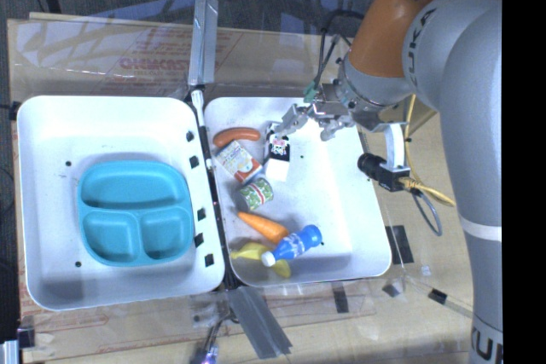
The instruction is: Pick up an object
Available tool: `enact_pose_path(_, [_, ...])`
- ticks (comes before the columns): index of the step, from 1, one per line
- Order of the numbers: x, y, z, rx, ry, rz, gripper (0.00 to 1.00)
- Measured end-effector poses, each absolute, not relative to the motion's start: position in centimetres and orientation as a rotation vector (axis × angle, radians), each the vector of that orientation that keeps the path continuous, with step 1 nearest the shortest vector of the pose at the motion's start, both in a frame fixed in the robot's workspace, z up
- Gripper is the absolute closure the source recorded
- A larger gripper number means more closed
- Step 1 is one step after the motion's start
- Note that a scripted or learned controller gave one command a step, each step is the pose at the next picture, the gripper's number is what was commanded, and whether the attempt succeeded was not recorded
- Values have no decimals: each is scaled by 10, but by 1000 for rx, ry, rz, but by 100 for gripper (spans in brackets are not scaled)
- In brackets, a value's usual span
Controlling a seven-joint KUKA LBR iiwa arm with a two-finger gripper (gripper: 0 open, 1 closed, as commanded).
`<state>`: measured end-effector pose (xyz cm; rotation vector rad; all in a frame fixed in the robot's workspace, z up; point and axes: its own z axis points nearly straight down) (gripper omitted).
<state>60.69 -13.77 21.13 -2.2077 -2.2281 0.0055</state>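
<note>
**Kid:** Are the jaws open or closed?

**Helper:** I cannot tell. The gripper (286,125) is too small and dark here. It hangs over the far part of the right bin (358,209), right by a little white carton (279,158) with a black patch.

**Kid:** Is it holding the carton?

**Helper:** It might be, but nothing shows clearly enough to say.

**Kid:** Why is it there?

**Helper:** I think because the toys lie there. A sausage (236,135) is just to its left. Nearer us lie a can (256,193), a carrot (263,225), a blue bottle (293,245) and a banana (256,252).

**Kid:** And the left bin (43,183)?

**Helper:** It has a blue tray (135,212), well apart from the arm.
</note>
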Motion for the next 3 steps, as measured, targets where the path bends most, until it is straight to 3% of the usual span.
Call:
enact_pose_path(1, [622, -155, 96, -2254, -2183, 6, 0])
enact_pose_path(2, [623, -154, 106, -2247, -2187, 8, 100])
enact_pose_path(3, [640, -145, 216, -2059, -2372, 1, 100])
